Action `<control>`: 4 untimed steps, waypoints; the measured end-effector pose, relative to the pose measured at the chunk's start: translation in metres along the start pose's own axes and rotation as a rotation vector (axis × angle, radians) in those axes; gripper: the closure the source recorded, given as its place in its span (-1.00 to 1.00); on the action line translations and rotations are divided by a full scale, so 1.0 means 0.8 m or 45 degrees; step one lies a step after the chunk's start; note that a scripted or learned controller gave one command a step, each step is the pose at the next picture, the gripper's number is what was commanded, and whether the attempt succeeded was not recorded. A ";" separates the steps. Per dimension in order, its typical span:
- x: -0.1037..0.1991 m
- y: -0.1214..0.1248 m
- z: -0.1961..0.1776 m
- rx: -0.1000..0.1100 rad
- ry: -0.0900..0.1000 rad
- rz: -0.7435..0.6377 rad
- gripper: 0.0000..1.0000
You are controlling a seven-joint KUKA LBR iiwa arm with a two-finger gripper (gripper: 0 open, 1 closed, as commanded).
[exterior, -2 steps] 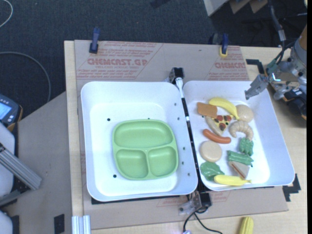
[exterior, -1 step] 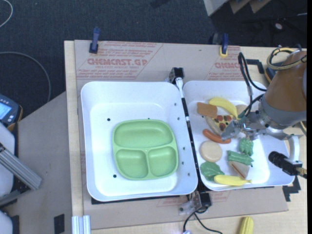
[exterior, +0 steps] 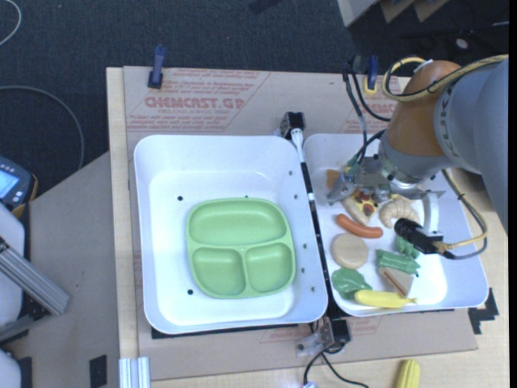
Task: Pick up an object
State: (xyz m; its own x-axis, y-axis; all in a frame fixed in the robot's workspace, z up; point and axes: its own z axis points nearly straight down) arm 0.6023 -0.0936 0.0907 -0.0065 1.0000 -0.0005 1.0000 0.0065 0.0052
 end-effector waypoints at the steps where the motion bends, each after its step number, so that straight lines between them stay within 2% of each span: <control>1: -0.004 -0.003 -0.017 0.000 -0.001 0.008 1.00; 2: -0.047 0.060 0.007 0.008 0.001 0.007 1.00; 3: -0.053 0.015 0.006 0.009 0.001 0.010 1.00; 4: 0.006 -0.044 0.008 0.015 0.005 0.005 1.00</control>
State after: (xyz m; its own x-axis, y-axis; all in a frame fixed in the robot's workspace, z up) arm 0.5672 -0.0893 0.0845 -0.0025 1.0000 0.0037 1.0000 0.0025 -0.0066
